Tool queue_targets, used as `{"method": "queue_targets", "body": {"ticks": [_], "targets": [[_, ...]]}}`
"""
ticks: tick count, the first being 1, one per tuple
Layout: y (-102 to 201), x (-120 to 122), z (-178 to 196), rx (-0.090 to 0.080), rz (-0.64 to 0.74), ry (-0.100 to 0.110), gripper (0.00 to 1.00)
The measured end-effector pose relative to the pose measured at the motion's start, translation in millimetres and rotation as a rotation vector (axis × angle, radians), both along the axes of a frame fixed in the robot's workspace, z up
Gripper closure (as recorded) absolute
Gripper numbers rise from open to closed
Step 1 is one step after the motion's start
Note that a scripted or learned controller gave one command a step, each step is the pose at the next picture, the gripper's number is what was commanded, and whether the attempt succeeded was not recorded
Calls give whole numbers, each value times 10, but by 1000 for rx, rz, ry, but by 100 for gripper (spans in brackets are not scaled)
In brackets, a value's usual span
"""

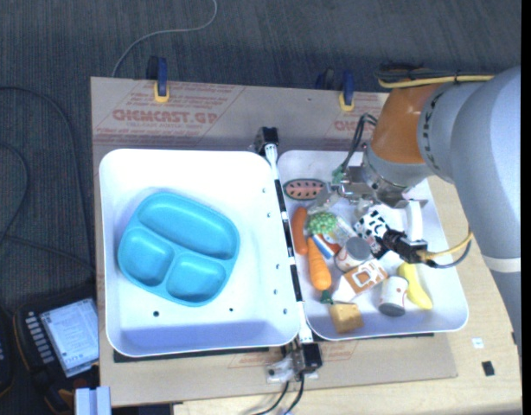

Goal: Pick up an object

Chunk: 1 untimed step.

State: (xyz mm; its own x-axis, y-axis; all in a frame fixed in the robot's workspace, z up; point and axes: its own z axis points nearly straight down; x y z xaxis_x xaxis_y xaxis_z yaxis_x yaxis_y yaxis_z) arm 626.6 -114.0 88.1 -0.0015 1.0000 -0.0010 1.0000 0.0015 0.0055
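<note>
My hand (367,199) is down inside the right bin (447,316), at its upper part, and from this slanted view I cannot tell how it is set or whether anything is in it; the wrist and the orange band of the arm (473,137) cover most of it.

Just below and right of the hand lies a black-and-white spotted toy (372,224), and just left of it a green leafy piece (321,224). Either looks like the nearest candidate to pick. Further out sit an orange carrot (318,268) along the bin's left wall, a watermelon slice (303,188) at the upper left, a small grey can (355,250), a white cup (392,296), a yellow banana (417,287) and a tan block (345,317) near the front rim.

The pile is tight, with pieces touching or overlapping, so I judge the step calls for a straight drop onto one piece that stands proud, closing across its narrow side, then a slow vertical lift so neighbours fall away.

The left bin (131,167) holds a blue divided tray (177,246); both bins rest on the desk (188,115).
</note>
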Motion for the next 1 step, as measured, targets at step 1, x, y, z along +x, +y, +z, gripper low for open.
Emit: {"method": "queue_targets", "body": {"ticks": [1], "targets": [[-13, 15, 117, -2, -2, -5, 100]]}}
